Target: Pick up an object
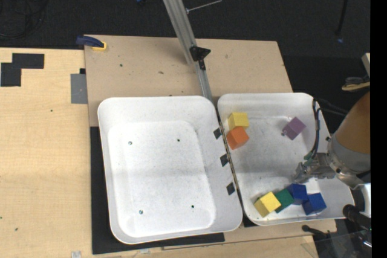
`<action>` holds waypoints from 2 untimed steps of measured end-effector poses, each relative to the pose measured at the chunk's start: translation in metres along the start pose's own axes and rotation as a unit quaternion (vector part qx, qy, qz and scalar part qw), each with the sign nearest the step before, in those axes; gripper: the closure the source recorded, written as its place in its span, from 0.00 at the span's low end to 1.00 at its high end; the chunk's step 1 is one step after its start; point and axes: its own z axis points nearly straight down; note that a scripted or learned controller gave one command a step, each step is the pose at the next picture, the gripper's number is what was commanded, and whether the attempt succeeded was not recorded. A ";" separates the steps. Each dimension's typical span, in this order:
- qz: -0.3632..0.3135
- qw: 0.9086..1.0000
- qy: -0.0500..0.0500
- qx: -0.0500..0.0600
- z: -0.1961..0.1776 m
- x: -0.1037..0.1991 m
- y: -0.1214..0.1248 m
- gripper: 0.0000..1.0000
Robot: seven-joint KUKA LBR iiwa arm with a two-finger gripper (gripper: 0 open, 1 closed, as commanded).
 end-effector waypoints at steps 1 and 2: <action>-0.005 1.000 -0.001 -0.003 -0.043 0.003 0.003 1.00; -0.005 1.000 -0.001 -0.003 -0.085 0.000 0.003 1.00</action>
